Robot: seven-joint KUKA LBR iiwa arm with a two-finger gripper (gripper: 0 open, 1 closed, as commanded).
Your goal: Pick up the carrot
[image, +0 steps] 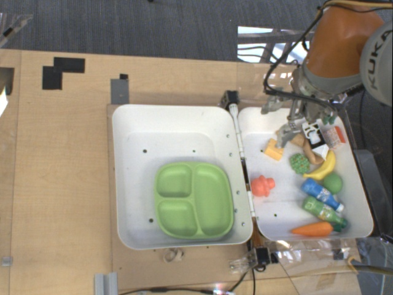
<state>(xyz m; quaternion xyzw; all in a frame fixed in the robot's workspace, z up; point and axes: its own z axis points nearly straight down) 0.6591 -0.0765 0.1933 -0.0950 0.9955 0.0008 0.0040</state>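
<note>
Bright, even, from overhead. Soft, faint shadows inside the white bins (184, 128). Strong glare on a glossy patch (270, 45) beyond the bench, blown to white. Mild sheen on the green tray (193, 198). Slightly soft overall, low resolution; small items at right smeared, labels unreadable. Arm (344, 39) mildly blurred.

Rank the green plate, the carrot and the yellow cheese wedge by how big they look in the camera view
1. Green plate, largest by far.
2. Carrot.
3. Cheese wedge, smallest.
</note>
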